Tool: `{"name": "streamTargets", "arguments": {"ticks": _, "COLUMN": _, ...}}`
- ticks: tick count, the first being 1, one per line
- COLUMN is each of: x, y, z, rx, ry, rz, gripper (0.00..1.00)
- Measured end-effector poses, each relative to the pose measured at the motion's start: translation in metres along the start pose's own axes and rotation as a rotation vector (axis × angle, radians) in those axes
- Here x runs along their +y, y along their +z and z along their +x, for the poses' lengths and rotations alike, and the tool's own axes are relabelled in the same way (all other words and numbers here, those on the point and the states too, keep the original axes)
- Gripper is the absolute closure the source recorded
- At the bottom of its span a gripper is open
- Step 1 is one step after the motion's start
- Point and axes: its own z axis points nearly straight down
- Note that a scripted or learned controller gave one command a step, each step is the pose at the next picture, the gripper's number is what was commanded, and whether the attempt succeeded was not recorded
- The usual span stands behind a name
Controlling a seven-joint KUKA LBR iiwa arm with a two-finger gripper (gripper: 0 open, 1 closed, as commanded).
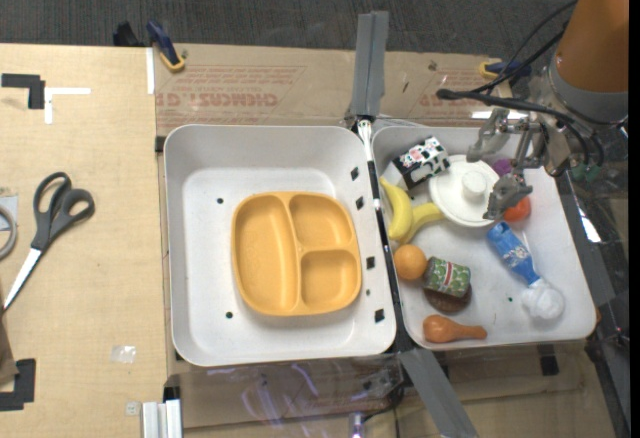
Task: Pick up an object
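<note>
Hovering with fingers spread and nothing between them, the gripper [507, 188] sits beside the white lid [466, 191]; likely light, rigid, slick; best pinched by its raised knob.

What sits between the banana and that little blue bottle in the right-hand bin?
In the camera view, a white round lid-like dish lies between the banana and the blue bottle.

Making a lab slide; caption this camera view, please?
Arm's end effector hovers over the cluttered right bin; yellow tray fills the left bin.
</note>
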Motion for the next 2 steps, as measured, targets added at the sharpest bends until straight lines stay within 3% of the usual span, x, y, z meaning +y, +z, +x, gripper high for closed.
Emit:
{"name": "streamTargets", "arguments": {"ticks": 1, "x": -0.07, "y": 0.185, "z": 0.0, "rx": -0.01, "ry": 0.092, "rz": 0.003, "gripper": 0.0}}
{"name": "streamTargets", "arguments": {"ticks": 2, "x": -0.069, "y": 0.173, "z": -0.003, "rx": -0.021, "ry": 0.089, "rz": 0.005, "gripper": 1.0}}
